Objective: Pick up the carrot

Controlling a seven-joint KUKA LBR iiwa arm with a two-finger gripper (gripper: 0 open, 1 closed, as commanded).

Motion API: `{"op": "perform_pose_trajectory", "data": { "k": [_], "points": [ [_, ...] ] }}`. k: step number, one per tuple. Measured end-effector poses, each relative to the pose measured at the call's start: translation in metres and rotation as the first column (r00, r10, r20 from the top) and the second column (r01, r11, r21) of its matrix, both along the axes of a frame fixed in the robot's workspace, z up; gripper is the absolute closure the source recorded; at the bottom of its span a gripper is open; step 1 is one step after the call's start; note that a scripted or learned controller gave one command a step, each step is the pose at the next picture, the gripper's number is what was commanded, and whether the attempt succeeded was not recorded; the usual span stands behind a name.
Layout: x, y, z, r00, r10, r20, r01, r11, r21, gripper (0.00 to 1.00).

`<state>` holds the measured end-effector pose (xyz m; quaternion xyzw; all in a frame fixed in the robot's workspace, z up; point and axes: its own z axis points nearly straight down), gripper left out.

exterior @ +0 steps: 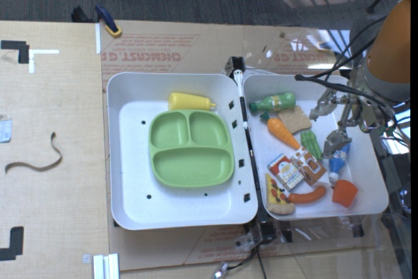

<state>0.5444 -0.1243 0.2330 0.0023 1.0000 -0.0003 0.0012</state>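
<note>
Carrot: the carrot [283, 132] is lying in the right bin [373, 206], toward that bin's left wall and far half, its green top pointing to the far-left corner and its orange tip pointing to the bin's middle.
Neighbours: a green bottle [274, 102] is lying just beyond it near the far wall; a tan slice of bread [297, 118] is touching or just beside its far-right flank; a green pickle-like piece [310, 143] is sitting just beside its tip.
Gripper: the gripper [337, 138] is hanging over the right half of the right bin, near the right wall, apart from the carrot; its fingers are looking slightly parted and are gripping nothing.
Handling: the carrot is looking like a light, stiff plastic toy with a smooth, possibly slippery skin; it is tapering, so a pinch near the tip is likely to slide off.
Hold: the thick middle, fingers closing across its width, is looking like the best place.
Left bin: the left bin [124, 160] is carrying a green divided plate [191, 148] and a yellow bottle [190, 101].
</note>
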Motion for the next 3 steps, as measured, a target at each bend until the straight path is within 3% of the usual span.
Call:
{"op": "perform_pose_trajectory", "data": {
  "k": [1,2,3],
  "points": [
    [0.072,0.032,-0.091,0.996,-0.088,0.001,0.088,0.996,0.001,0.00],
    [0.052,0.032,-0.136,0.965,-0.262,0.009,0.262,0.965,0.003,0.00],
    [0.053,0.033,-0.126,0.966,-0.258,0.013,0.258,0.966,0.002,1.00]
  ]
}}
